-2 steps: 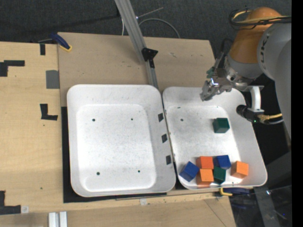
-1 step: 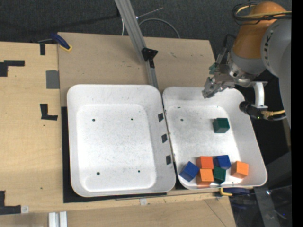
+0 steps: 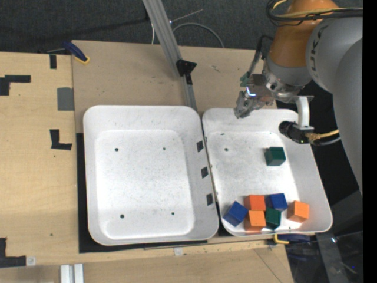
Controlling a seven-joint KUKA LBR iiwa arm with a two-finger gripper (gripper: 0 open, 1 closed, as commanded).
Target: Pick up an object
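My gripper (image 3: 243, 110) hangs over the far edge of the right bin (image 3: 235, 158), raised above the bin floor. A dark green cube (image 3: 274, 156) lies alone in the right bin, to the right of and nearer than the gripper. Along the bin's near edge sits a cluster: a blue cube (image 3: 235, 213), an orange cube (image 3: 255, 202), another blue cube (image 3: 277, 201), an orange cube (image 3: 256, 219), a dark green cube (image 3: 273, 217) and an orange cube (image 3: 299, 210).
The left bin (image 3: 94, 158) lies beside the right one. A slanted metal pole (image 3: 171, 40) runs down to the gap between the bins at the far side. The arm's grey body and orange band (image 3: 297, 37) loom over the right bin's far right corner.
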